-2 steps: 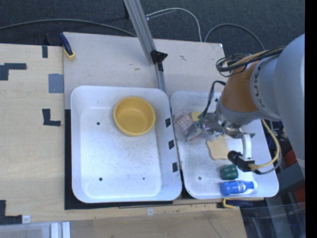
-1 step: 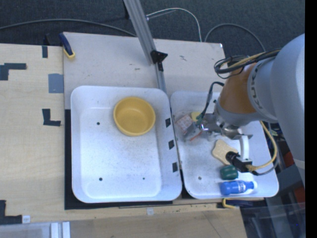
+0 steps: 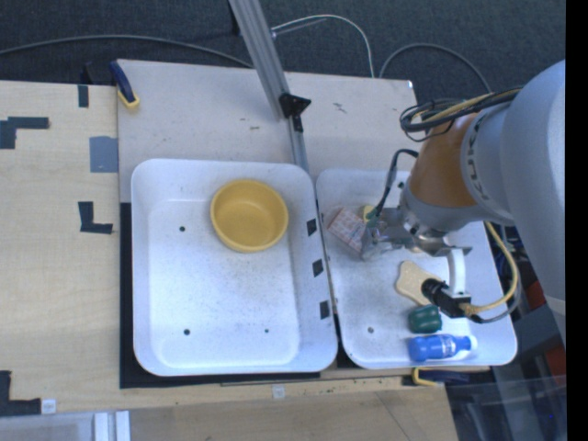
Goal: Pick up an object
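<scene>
Camera view puts the gripper [image 3: 375,237] low inside the right bin [image 3: 367,338], near that bin's upper left corner, and you cannot tell from this angle how its jaws stand or whether anything sits between them. Just to the gripper's left, touching or nearly touching it, you see a small checkered pink-and-white object [image 3: 344,229] lying on the bin floor. A little green-yellow thing [image 3: 369,213] peeks out just above the gripper, mostly hidden. Toward the near edge from the gripper, a tan flat piece [image 3: 410,278] lies beside a black part of the wrist gear. Further the same way you find a dark green cap-like object [image 3: 424,319], and just beyond it a blue bottle [image 3: 439,346] lying on its side with a white end pointing right, close to the bin's near rim. Well to the gripper's left, across the divide, the left bin [image 3: 165,338] holds a yellow bowl [image 3: 249,214], upright, in its upper half.
</scene>
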Controlling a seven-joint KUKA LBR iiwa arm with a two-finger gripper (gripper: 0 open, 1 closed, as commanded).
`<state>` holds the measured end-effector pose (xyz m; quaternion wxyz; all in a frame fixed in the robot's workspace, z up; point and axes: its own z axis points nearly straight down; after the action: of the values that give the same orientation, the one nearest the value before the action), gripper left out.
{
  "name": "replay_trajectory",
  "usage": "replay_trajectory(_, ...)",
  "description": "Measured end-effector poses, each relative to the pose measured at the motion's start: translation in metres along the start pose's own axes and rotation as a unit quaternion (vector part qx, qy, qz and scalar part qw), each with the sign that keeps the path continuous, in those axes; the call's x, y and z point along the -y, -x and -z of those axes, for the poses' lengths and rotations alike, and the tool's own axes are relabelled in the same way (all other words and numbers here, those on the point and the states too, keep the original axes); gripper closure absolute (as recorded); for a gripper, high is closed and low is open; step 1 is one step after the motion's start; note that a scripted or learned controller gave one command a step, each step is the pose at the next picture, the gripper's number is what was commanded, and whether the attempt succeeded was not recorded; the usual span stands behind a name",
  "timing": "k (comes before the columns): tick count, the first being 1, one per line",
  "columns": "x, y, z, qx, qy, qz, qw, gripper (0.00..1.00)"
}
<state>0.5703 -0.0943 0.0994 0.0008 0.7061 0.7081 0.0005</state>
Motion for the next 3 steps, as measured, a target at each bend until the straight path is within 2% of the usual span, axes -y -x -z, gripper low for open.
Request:
replay_trajectory(2, 0.002, -0.001, 0.115, 0.0, 0.001, -0.001, 1.0, 1.0)
replay_trajectory(3, -0.017, -0.044, 0.115, -0.001, -0.001, 0.002, 1.0, 1.0)
